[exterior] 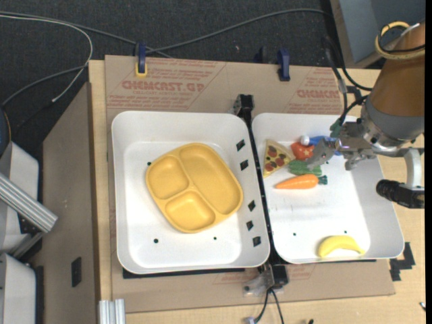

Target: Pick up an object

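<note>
Hovering: gripper (329, 150) low at right bin's (378, 231) far edge, beside tomato (303, 150)
Grip: can't tell
Done: nothing lifted; carrot (296, 183), banana (340, 246) lying

Two white bins are sitting side by side: the left bin (128, 201) and the right bin (378, 214). One yellow divided plate (194, 186) is lying in the left bin, well apart from the gripper (329, 150). Four toy foods are lying in the right bin: one pizza slice (275, 158) and one carrot (297, 182) just beside the gripper, one red piece (303, 150) touching it, and one banana (341, 246) farther off. Two clamps, one yellow (141, 59) and one blue (284, 65), are gripping the board's far edge.
</note>
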